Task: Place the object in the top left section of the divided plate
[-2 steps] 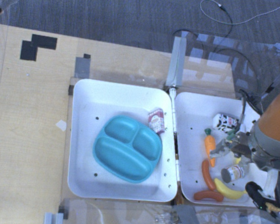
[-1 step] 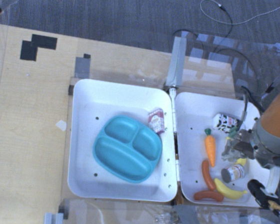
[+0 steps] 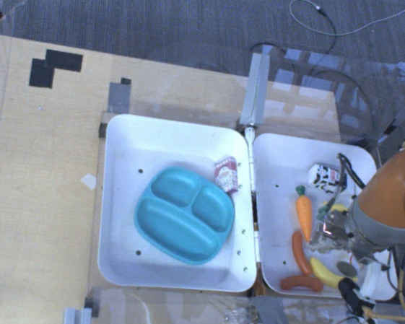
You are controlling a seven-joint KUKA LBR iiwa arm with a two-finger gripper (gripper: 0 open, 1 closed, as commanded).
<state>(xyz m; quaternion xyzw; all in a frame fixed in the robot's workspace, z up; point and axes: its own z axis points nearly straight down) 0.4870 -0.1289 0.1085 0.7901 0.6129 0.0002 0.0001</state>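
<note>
The light wooden bench (image 3: 41,175) bears 2 shallow white bins side by side, the left bin (image 3: 114,206) and the right bin (image 3: 283,159). Black tape patches (image 3: 53,66) mark its far-left surface.

You have a teal divided plate (image 3: 185,215) in the white left bin (image 3: 123,185). The right bin (image 3: 278,202) shows you an orange carrot (image 3: 304,216), red-brown sausages (image 3: 301,254) and a yellow banana (image 3: 325,272).

Carrot (image 3: 304,216), two sausages (image 3: 301,252) and a banana (image 3: 325,272) lie in the right bin (image 3: 283,159)
</note>
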